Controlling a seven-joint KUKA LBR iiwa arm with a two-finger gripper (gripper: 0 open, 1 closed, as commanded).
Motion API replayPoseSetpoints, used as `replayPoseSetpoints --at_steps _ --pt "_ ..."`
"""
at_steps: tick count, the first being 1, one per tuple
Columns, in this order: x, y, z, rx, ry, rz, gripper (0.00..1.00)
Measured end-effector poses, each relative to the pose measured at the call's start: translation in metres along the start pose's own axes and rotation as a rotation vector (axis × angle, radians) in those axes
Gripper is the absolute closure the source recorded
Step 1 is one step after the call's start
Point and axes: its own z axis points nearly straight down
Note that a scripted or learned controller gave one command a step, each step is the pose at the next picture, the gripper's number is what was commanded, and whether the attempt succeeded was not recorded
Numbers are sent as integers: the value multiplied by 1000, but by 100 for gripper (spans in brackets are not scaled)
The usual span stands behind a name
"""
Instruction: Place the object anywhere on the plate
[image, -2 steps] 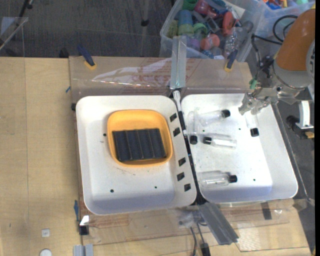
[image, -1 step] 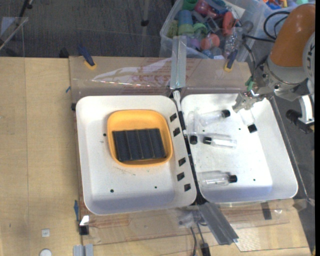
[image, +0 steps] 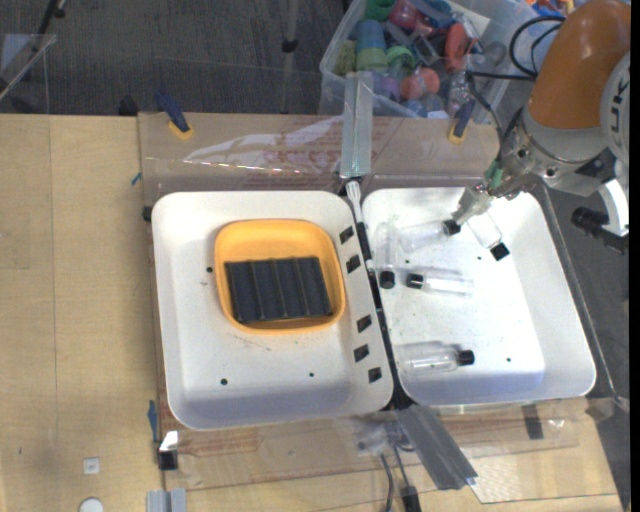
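An orange plate (image: 232, 243) sits in the left bin (image: 185, 370). A black ribbed rectangular object (image: 277, 290) lies flat on the plate and covers most of its middle. My gripper (image: 476, 240) hangs over the far part of the right bin (image: 540, 340), well to the right of the plate. It is open, its two white fingers (image: 468, 212) with black tips spread apart, and I see nothing between them. A faint clear item (image: 412, 240) lies just left of the gripper.
Two clear vials with black caps lie in the right bin, one near the middle (image: 438, 283) and one toward the front (image: 432, 357). A divider with black tabs (image: 360, 300) separates the bins. A clear tub of coloured toys (image: 415, 45) stands behind the bench.
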Motion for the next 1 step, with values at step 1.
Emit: replayPoseSetpoints --at_steps 1 --pt "8 4 -16 -2 -2 -79 100"
